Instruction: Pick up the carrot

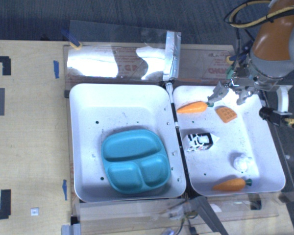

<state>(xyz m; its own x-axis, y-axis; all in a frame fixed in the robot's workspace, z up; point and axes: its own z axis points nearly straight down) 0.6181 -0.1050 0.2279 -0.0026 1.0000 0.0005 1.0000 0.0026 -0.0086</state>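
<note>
Claw (229, 93) fingers apart, empty, upper right of frame; approach step. Next: descend onto smooth orange plastic carrot (191, 107) just left.

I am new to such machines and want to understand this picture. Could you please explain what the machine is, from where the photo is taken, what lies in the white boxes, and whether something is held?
The photo comes from one fixed camera above the bench, looking down at a slant. The grey and orange machine at the right is a robot arm. Its gripper has its jaws open and hangs over the far part of the right bin, holding nothing.

Two shallow white bins stand side by side. The left bin holds a blue divided plate. The right bin holds a carrot near its far left corner, close to the gripper, and a second carrot at its near edge. There is also an orange waffle-like piece, a small black and white object and a small white object.

The arm should pick up a carrot.
</note>
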